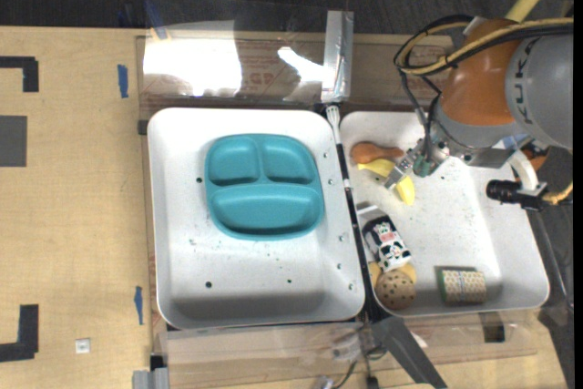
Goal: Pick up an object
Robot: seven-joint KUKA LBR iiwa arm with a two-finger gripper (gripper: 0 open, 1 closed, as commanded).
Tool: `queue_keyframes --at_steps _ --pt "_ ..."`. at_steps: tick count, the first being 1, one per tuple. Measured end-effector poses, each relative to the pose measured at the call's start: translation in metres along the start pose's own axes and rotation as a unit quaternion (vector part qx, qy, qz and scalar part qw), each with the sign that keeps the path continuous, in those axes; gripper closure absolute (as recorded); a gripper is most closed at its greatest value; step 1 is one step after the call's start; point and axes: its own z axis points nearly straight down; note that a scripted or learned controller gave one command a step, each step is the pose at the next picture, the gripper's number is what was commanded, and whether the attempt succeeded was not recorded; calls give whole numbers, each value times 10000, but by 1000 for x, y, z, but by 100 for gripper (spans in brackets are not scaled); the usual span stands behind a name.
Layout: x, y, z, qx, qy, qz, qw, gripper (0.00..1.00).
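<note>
My gripper [407, 170] hangs low in the right bin [510, 237], near its back left corner. It is right over a yellow banana-shaped toy [386, 178], which lies partly under it. An orange-brown toy [373, 150] lies just behind the yellow one. Towards the front of the bin are a black-and-white cow figure [386, 241], a round speckled cookie [396, 288] and a small green and tan can [462, 284] on its side.
The left bin [173, 241] holds a teal divided plate [264, 185]. The grey arm with its orange band [478, 82] and looping cables reaches in over the right bin's back right. The right half of that bin's floor is bare.
</note>
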Motion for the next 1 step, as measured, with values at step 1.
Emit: queue_keyframes --at_steps 1 --pt "36 67 -88 24 19 856 9963 100"
